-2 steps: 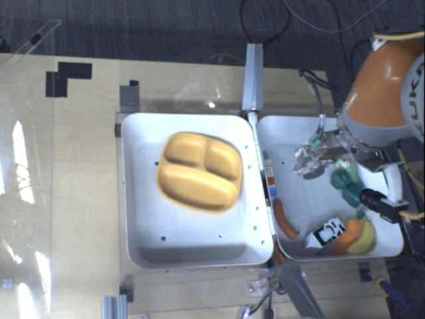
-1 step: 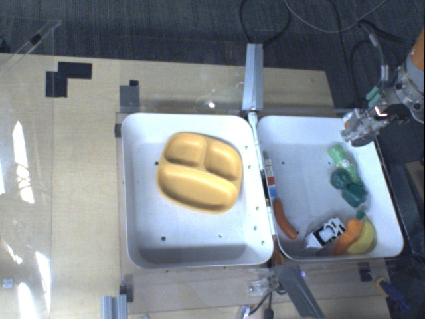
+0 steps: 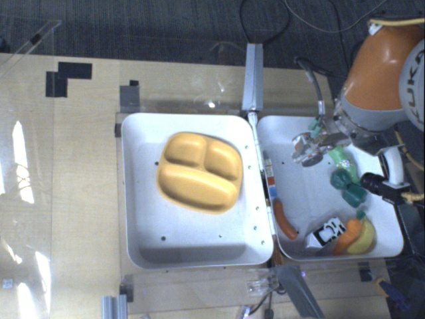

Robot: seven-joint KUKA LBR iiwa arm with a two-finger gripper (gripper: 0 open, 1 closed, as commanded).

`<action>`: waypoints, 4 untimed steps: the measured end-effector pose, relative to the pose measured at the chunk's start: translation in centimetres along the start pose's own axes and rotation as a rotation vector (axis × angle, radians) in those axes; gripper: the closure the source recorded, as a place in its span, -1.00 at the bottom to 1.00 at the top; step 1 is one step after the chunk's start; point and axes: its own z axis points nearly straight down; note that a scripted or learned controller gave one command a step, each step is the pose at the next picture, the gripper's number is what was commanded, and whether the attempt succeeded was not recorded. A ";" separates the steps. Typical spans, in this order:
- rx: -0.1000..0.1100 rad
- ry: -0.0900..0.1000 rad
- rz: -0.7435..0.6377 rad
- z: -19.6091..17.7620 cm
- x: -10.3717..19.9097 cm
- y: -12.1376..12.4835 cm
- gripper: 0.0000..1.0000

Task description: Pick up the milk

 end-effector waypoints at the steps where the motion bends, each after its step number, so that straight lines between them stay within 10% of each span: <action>1: 0.000 0.000 -0.329 5.2 -3.2 -8.5 1.00; 2: -0.005 -0.002 -0.324 -1.3 -1.1 4.4 1.00; 3: -0.005 -0.003 -0.468 -7.6 -1.6 2.5 1.00; 4: -0.006 -0.007 -0.704 -18.7 -8.1 3.6 1.00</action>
